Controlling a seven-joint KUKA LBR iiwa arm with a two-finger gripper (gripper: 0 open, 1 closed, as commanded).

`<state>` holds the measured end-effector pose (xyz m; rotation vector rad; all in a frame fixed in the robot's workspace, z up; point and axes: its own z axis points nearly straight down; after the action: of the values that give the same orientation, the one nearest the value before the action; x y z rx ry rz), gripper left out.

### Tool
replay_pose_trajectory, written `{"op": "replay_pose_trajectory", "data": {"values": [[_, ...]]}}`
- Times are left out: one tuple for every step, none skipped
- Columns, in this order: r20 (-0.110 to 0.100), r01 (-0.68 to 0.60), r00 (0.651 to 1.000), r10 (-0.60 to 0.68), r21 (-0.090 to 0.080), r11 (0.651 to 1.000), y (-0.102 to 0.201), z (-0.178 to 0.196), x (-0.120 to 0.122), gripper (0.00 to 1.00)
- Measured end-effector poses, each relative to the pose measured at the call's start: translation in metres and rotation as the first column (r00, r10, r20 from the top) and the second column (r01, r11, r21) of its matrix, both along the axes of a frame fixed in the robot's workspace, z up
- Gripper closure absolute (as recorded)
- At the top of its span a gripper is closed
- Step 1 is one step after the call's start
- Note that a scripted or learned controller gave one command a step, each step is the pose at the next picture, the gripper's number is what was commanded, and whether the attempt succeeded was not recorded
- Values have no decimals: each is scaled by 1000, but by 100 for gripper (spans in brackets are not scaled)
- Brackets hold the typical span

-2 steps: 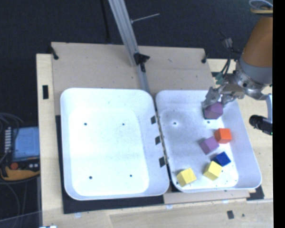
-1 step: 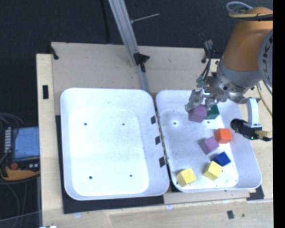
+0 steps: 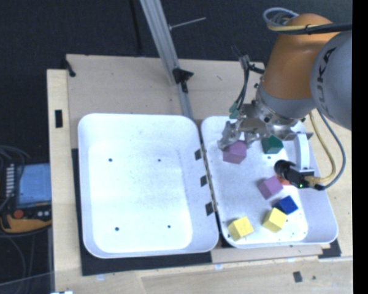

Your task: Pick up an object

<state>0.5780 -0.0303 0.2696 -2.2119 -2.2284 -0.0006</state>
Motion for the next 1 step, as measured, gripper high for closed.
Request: {"op": "replay_pose_trajectory", "data": {"values": [[-3,1,1000,-1,0,1000,42,-10,1,100]]}}
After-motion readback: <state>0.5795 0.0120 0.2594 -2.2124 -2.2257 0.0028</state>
